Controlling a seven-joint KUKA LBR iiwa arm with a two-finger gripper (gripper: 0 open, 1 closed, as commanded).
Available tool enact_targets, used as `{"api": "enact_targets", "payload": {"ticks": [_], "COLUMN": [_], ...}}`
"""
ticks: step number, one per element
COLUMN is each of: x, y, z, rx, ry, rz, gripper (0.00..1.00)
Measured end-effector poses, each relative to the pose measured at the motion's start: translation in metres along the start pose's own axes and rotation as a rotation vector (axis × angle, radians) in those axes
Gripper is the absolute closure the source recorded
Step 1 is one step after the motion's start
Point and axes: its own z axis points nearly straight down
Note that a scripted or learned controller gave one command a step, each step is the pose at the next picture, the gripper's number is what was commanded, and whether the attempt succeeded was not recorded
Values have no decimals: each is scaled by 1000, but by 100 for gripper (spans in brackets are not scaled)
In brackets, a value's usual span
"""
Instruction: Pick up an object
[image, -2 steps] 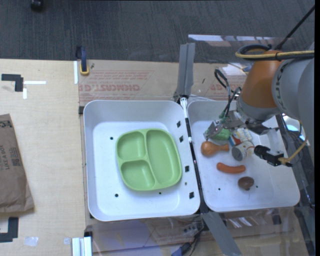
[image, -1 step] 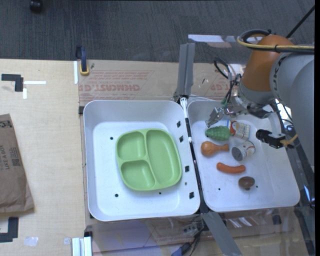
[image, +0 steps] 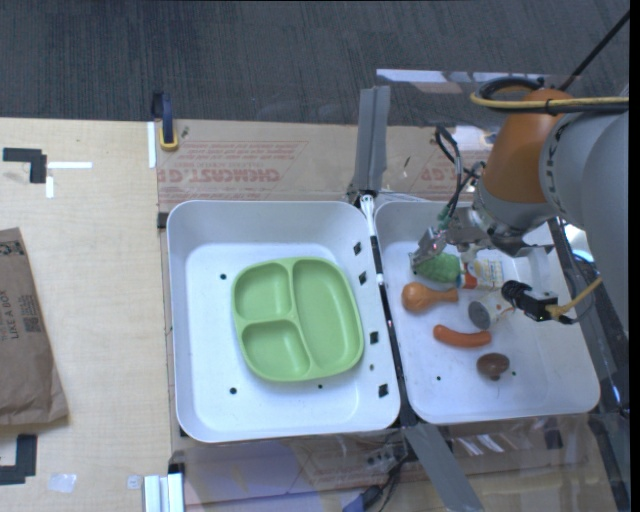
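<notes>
My gripper hangs low over the back left part of the right bin, right above a green leafy toy; whether it touches the toy is not clear. In front of it lie an orange gourd-shaped toy, a red-orange sausage, a small grey piece and a brown lump. A white and orange item sits just right of the green toy.
The left bin holds a green divided plate. A grey divider post rises behind the bins. The arm's orange band and cables reach over the right bin's right side. A brown paper bag lies far left.
</notes>
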Motion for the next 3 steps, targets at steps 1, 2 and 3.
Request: {"api": "enact_targets", "payload": {"ticks": [1, 2, 3], "x": [-2, 9, 61], "y": [0, 16, 32], "z": [-9, -58, -103], "rx": [0, 21, 21], "ry": [0, 2, 3], "rz": [4, 185, 173], "gripper": [100, 100, 100]}}
